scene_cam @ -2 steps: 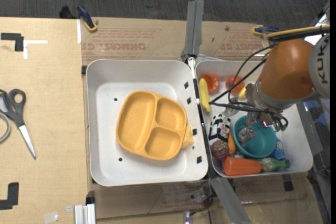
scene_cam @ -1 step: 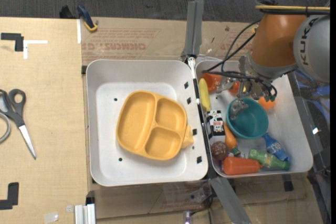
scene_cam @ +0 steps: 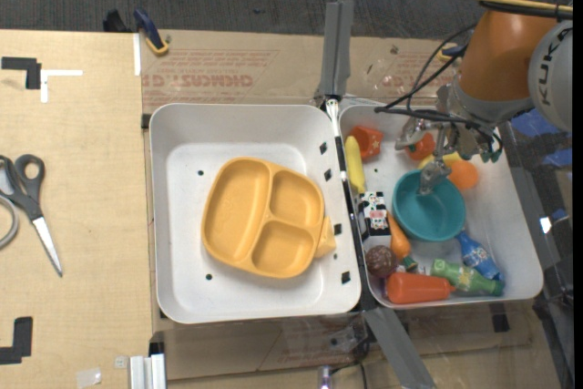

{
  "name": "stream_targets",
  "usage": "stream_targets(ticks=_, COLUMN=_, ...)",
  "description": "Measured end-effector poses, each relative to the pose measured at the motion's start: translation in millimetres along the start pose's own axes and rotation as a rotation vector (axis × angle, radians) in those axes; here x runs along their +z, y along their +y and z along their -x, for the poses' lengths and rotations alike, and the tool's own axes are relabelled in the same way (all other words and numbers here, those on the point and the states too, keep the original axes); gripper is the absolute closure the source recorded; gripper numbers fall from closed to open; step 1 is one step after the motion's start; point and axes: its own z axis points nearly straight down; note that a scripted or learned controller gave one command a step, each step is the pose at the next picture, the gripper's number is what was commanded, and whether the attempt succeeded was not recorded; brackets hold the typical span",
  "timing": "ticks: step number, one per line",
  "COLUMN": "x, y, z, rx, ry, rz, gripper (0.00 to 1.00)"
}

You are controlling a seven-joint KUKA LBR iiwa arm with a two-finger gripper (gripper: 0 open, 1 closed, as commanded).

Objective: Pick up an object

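The right bin (scene_cam: pixel 519 223) holds a heap of small things. A teal bowl (scene_cam: pixel 428 209) sits at its middle. My gripper (scene_cam: pixel 434 174) hangs over the bowl's far rim, below the orange wrist band. Just right of the gripper lies an orange ball-like toy (scene_cam: pixel 465 175), and a red-orange piece (scene_cam: pixel 418 147) lies just behind it. A yellow banana (scene_cam: pixel 353 161) and a red toy (scene_cam: pixel 368 141) lie along the bin's left side. Nothing shows in the gripper's grasp.
The left bin (scene_cam: pixel 173 196) carries a yellow divided plate (scene_cam: pixel 264 217). At the right bin's near end lie a red-orange carrot shape (scene_cam: pixel 417 288), a green bottle (scene_cam: pixel 466 278), a blue bottle (scene_cam: pixel 477 252), a dark ball (scene_cam: pixel 379 261) and a small black-and-white box (scene_cam: pixel 375 214). Scissors (scene_cam: pixel 32 205) lie on the bench at far left.
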Motion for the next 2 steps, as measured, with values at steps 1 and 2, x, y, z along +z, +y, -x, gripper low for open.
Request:
stream_targets(ticks=1, x=-12.1, y=-0.4, z=2.5, rx=0.002, ry=-0.008, rz=-0.001, gripper=1.0)
stream_targets(ticks=2, x=-10.9, y=-0.2, z=1.9, rx=0.002, ry=-0.006, rz=0.0, gripper=0.0)
